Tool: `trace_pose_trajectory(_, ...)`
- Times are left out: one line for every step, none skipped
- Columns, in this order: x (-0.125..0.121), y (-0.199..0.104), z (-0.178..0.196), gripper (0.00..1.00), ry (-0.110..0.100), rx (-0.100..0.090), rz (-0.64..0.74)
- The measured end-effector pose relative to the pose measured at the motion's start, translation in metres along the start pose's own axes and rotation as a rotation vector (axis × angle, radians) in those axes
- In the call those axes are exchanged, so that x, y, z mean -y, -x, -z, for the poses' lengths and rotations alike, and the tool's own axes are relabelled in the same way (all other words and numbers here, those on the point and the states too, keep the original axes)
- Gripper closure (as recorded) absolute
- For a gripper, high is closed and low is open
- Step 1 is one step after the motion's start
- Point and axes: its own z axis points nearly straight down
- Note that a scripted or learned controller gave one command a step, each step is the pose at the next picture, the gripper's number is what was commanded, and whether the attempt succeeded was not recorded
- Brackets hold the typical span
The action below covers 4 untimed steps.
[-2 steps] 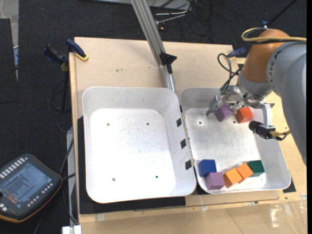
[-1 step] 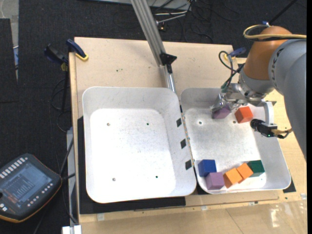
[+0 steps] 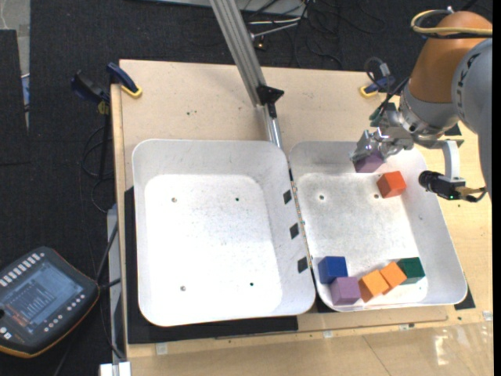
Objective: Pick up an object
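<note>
Pendant (image 3: 39,300): nearest the camera, on the dark floor at the bench's front left corner, well apart from my work.
Left bin (image 3: 149,163): beside the right one, their rims meeting along the middle.
Front cluster: in the right bin (image 3: 438,241), along its near rim, a blue cube (image 3: 332,268), a purple cube (image 3: 345,290), an orange cube (image 3: 374,282) and a green cube (image 3: 410,269) sit pressed together in a row; packed that tight, I judge them awkward to get a finger between.
Lone orange cube (image 3: 391,183): farther back, standing free with floor all around it, an easier target by my reckoning.
Purple block (image 3: 368,161): at the far end of the right bin, just beyond the lone orange cube, directly under my pincer (image 3: 374,149).
Pincer state: low over that purple block and seemingly touching it; whether my fingers have closed on it I cannot tell.
Clamps: blue and yellow, at the bench's far corners, likely pinning the board down.
</note>
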Motion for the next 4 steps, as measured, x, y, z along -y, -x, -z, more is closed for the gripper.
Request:
trace_pose_trajectory(-0.004, -0.008, 0.061, 1.00, 0.001, 0.000, 0.002)
trace_pose_trajectory(-0.005, -0.008, 0.072, 1.00, -0.004, -0.001, 0.000)
trace_pose_trajectory(-0.014, -0.056, 0.075, 1.00, -0.006, -0.003, 0.005)
trace_pose_trajectory(-0.011, -0.112, 0.062, 1.00, -0.010, -0.004, 0.005)
